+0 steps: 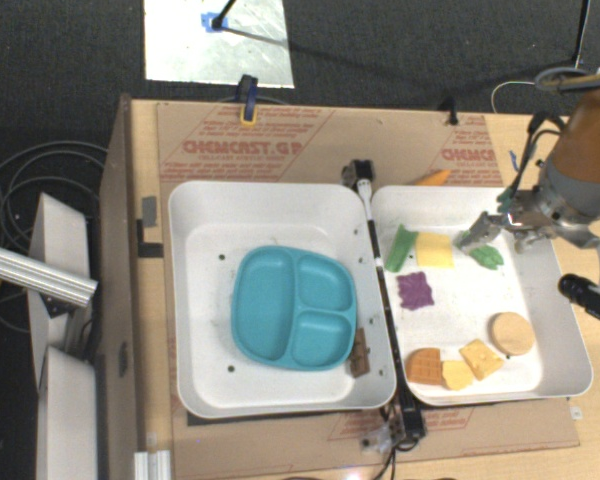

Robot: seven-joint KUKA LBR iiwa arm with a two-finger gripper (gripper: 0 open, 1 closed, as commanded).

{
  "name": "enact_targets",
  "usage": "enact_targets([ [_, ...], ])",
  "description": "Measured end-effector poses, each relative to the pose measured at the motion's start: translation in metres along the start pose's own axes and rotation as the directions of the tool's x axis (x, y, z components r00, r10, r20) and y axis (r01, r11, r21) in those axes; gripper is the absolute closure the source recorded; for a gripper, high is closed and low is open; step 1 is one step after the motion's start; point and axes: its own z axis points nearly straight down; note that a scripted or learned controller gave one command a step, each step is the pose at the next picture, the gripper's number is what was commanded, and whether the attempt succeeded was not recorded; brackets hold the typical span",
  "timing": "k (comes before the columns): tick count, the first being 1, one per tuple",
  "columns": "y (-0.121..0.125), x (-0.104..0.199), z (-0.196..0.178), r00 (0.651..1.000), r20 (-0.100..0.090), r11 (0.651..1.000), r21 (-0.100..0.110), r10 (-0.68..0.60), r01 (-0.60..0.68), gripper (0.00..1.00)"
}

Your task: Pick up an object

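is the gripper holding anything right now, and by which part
It cannot be told. The gripper sits in the right white bin, just above a small green piece, but no object shows between its fingers.

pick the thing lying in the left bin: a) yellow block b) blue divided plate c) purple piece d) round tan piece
b, the blue divided plate lies in the left bin, while the purple piece, yellow block and round tan piece lie in the right bin.
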Motion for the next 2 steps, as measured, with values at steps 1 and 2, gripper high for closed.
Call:
enact_targets([
  [1,0.039,0.033,0.063,1.0,-0.002,1.0,0.001,-0.005,0.005,0.0],
  [2,-0.001,0.055,0.084,1.0,-0.002,1.0,0.005,0.002,-0.002,0.0],
])
